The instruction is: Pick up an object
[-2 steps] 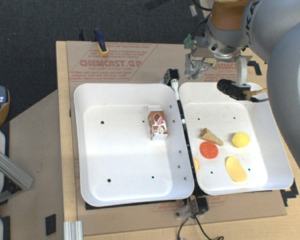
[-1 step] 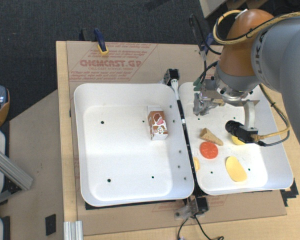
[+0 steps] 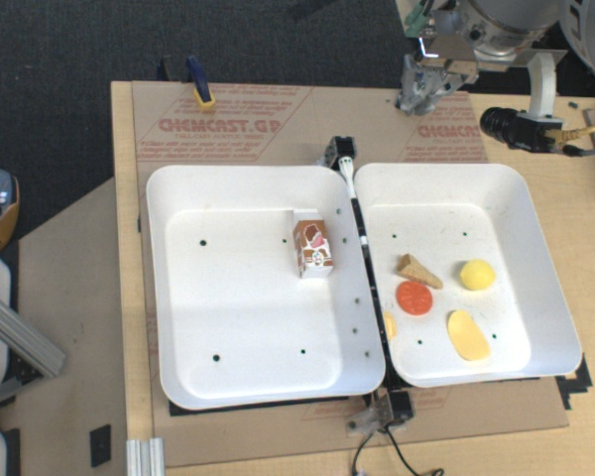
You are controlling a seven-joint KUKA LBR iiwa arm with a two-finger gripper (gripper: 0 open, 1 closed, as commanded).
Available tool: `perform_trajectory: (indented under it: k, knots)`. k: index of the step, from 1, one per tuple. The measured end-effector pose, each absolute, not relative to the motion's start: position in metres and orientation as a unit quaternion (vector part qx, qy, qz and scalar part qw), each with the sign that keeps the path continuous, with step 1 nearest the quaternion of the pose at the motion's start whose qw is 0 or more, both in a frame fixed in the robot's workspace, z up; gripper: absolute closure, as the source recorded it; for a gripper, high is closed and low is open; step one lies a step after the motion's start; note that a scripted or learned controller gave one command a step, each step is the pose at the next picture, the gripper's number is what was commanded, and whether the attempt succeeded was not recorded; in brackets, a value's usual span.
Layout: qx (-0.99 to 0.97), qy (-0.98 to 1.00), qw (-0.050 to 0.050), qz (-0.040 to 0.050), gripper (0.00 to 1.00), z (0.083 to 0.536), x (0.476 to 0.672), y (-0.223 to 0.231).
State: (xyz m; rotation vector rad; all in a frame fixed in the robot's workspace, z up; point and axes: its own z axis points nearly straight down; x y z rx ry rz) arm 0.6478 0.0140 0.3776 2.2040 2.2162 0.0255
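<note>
My gripper (image 3: 416, 99) hangs high above the bench, over the cardboard behind the right bin (image 3: 535, 221), with nothing between its fingers. In the left bin (image 3: 169, 266) a small brown-and-white carton (image 3: 313, 247) stands near the right wall. The right bin holds a tan wedge (image 3: 416, 270), a red round piece (image 3: 415, 297), a yellow ball (image 3: 478, 275), a pale yellow oval piece (image 3: 467, 334) and a small orange-yellow piece (image 3: 390, 325) by the left wall.
Both bins rest on a cardboard sheet (image 3: 248, 122). A blue and yellow clamp (image 3: 199, 82) sits at its back left edge. A black clip (image 3: 339, 152) joins the bins at the back, another (image 3: 392, 408) at the front.
</note>
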Motion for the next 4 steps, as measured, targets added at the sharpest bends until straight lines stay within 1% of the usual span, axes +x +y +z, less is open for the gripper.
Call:
perform_trajectory:
  k: [1, 2, 3, 4]
  knots:
    - [0.709, 0.705, 0.002, -0.0003, 1.00, 0.341, 0.667, -0.071]
    - [0.709, 0.705, -0.005, -0.0044, 1.00, 0.177, 0.649, -0.132]
    - [0.710, 0.704, -0.004, -0.0039, 1.00, 0.115, 0.578, -0.178]
    - [0.708, 0.707, -0.005, -0.0019, 1.00, 0.091, 0.514, -0.149]
